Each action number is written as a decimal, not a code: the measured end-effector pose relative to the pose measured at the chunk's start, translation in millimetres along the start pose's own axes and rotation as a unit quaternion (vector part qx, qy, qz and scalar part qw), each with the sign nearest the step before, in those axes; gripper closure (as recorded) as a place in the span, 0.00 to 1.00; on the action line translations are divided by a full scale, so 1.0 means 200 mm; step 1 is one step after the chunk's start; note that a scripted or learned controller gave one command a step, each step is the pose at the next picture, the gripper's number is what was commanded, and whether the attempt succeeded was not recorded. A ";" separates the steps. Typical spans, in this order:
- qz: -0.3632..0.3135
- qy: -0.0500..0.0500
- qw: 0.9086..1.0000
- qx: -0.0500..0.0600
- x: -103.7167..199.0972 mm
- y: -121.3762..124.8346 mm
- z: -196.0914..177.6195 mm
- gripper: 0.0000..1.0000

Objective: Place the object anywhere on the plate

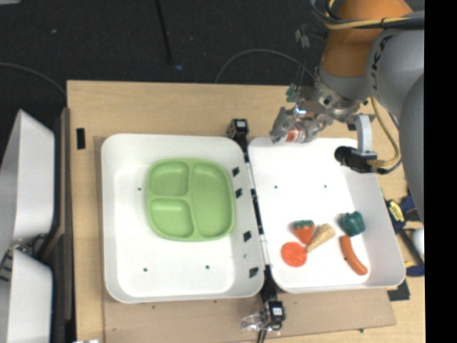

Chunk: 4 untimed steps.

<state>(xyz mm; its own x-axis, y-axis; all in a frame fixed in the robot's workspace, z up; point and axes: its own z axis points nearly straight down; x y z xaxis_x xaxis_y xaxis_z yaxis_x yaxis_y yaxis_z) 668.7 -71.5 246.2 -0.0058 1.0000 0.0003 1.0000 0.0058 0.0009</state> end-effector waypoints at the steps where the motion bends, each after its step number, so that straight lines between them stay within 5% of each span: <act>1: 0.000 0.000 1.000 -0.001 0.24 0.04 -0.02 1.00; 3: 0.000 0.000 1.000 -0.001 0.83 0.05 -0.06 1.00; 4: 0.001 0.000 1.000 0.000 0.81 0.05 -0.05 0.00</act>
